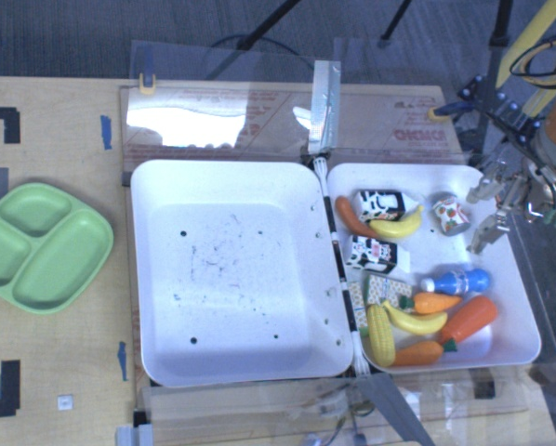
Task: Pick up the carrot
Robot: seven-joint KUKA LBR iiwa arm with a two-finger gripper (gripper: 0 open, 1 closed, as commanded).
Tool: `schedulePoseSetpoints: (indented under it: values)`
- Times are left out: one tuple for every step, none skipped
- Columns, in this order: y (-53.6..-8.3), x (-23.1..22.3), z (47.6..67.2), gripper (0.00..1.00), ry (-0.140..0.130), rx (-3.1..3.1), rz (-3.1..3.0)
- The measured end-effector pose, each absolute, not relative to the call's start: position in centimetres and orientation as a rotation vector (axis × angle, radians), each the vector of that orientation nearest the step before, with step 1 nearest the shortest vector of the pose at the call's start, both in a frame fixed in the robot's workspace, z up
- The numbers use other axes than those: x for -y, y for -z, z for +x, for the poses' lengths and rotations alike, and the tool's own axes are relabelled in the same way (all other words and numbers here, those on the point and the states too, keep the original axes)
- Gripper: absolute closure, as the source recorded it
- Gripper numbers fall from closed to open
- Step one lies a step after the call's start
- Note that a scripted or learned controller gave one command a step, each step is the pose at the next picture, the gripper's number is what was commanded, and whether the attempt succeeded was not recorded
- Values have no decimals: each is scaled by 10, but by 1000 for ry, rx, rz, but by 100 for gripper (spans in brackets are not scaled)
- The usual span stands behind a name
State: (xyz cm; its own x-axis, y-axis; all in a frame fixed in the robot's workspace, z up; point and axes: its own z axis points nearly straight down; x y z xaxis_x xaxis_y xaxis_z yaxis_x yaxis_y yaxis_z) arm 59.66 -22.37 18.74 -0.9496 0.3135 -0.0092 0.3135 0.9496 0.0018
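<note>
Orange is what I search for, and I find the carrot (467, 318) low in the right bin (522, 297), toward five o'clock, lying slanted with its green end down-left, close to a small orange piece (436, 302) and a blue bottle (457, 281). My gripper (497, 214) hovers at about two o'clock over this bin, fingers spread apart with nothing between them. To do this step well, I think I must bring it down toward six o'clock, turn the fingers across the carrot's narrow width, and descend on its thick middle, away from the bananas (416, 321). Red printing on the clear panel (403, 121) behind the bins is too small for me to read; the cow-pattern cartons (380, 203) show no legible words.
</note>
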Motion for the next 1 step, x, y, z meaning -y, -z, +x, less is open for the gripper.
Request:
schedulePoseSetpoints:
  values:
    - [-137,191,554,0,-3,-3099,491]
